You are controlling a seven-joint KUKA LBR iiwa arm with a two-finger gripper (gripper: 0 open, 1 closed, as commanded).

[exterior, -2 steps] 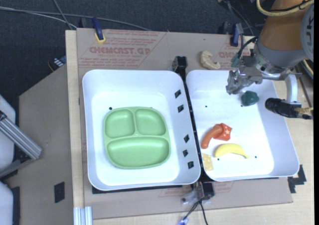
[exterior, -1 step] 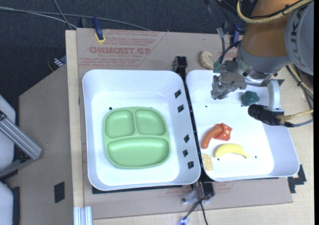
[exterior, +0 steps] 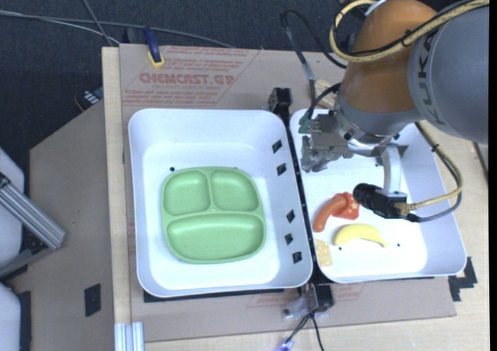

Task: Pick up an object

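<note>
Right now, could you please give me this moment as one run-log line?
arm: over right bin | tool: near bin's left wall, nothing seen held | right bin: red pepper, banana | left bin: green divided plate

We see even, fairly bright overhead light across the bench. The 2 white bins point(exterior: 210, 128) read near-white, close to washed out on their floors, with soft grey shading along the inner walls. The green tray point(exterior: 213, 213) casts only a faint shadow. The orange band point(exterior: 384, 31) of the arm point(exterior: 458, 70) carries a broad, soft highlight. The dark floor around the bench stays dim. Focus is slightly soft overall, and small print on the cardboard point(exterior: 186, 74) is fuzzy.
</note>
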